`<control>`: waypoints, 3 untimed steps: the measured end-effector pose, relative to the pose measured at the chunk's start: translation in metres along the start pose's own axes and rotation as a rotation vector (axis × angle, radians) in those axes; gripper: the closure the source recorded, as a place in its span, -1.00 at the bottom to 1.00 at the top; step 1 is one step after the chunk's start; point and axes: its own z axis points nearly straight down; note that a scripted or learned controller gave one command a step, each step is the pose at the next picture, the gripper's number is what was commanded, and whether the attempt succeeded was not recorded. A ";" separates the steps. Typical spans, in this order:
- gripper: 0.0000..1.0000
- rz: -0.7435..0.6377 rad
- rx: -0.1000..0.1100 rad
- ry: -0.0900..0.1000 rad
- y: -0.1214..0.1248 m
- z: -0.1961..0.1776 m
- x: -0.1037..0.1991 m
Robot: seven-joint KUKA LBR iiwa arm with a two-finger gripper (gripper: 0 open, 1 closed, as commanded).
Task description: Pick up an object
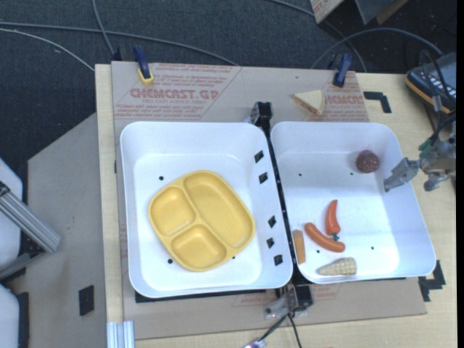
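The right bin (pixel 380 216) holds several toy foods. A dark red ball (pixel 367 161) lies near its far right corner. A red chili (pixel 332 216) and an orange sausage (pixel 324 238) lie close together near the front. An orange stick (pixel 299 246) rests against the left wall, and a pale corn piece (pixel 338 267) sits at the front edge. My gripper (pixel 415 177) hovers over the bin's right rim, right of the ball. It is open with nothing between its fingers.
The left bin (pixel 145 158) holds a yellow divided plate (pixel 201 219). A sandwich wedge (pixel 310 101) lies on the board behind the right bin. Blue clamps (pixel 143 64) (pixel 341 69) stand at the board's far edge. A black divider (pixel 272 187) runs between the bins.
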 end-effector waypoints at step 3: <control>-1.00 -0.003 -0.008 -0.001 0.008 0.080 -0.004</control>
